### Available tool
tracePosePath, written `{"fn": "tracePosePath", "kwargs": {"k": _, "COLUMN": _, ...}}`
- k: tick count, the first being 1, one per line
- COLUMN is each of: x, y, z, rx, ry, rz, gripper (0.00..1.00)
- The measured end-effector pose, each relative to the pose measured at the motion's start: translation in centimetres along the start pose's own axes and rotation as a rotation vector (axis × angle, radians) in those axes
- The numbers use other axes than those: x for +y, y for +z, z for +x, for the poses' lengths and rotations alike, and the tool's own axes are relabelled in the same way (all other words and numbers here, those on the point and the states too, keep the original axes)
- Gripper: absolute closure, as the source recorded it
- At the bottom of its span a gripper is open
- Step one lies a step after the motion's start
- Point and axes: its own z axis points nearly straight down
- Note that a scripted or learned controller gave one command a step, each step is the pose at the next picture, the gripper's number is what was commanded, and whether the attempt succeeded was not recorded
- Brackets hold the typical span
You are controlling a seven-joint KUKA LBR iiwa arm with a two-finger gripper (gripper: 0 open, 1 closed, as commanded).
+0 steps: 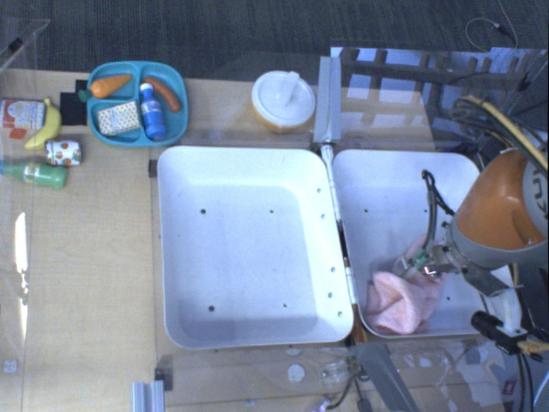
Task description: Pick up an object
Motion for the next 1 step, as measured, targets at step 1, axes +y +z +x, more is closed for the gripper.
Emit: {"fn": "tracePosePath", "kwargs": {"k": 1, "x": 3.9, "y": -3.03, "z": -4.73, "rx": 0.004, "ry": -0.021, "rz": 0.01, "gripper": 0.0}}
